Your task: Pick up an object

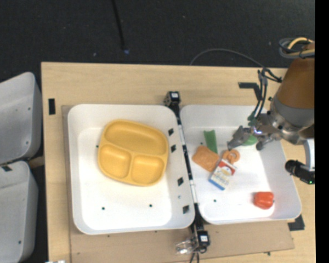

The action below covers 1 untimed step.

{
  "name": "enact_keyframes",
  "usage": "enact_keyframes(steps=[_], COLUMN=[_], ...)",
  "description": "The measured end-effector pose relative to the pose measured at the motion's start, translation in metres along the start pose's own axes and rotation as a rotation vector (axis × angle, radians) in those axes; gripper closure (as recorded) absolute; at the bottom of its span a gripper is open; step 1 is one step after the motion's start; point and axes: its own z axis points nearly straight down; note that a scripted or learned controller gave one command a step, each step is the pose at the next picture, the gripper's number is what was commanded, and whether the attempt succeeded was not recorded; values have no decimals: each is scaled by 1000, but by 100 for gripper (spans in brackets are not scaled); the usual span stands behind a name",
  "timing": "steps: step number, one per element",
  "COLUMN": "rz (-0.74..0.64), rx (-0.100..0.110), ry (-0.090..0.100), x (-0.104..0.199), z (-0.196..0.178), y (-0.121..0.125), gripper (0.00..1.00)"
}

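**Picking from the cluttered right bin**

Bins first: we see the left shallow white bin [88, 212] carrying a yellow plastic divided plate [133, 152], and the right shallow white bin [282, 201] carrying the small things we can choose from. The grey arm with its orange band [298, 89] reaches in from the right, and its two-finger gripper [245, 138] hovers over the upper part of the right bin, its jaws standing apart with nothing between them.

Just beside the gripper lies a green flat strip [210, 141]. Below it sit a tan-orange rounded block [205, 159], a small orange ring-shaped piece [231, 156] and a white-and-red carton with a blue end [222, 175], all close together or touching. A red rounded toy [264, 200] lies well apart, near the bottom corner.

We judge the crowded pieces risky: fingers may nudge a neighbour. We would favour the lone red toy, or straddle the green strip across its narrow width, descending straight and closing only once low.
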Motion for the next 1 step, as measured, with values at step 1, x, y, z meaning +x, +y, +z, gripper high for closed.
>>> enact_keyframes(steps=[1], rz=[-3], rx=[-10], ry=[-2], x=[0], z=[-5], y=[2], gripper=[0])
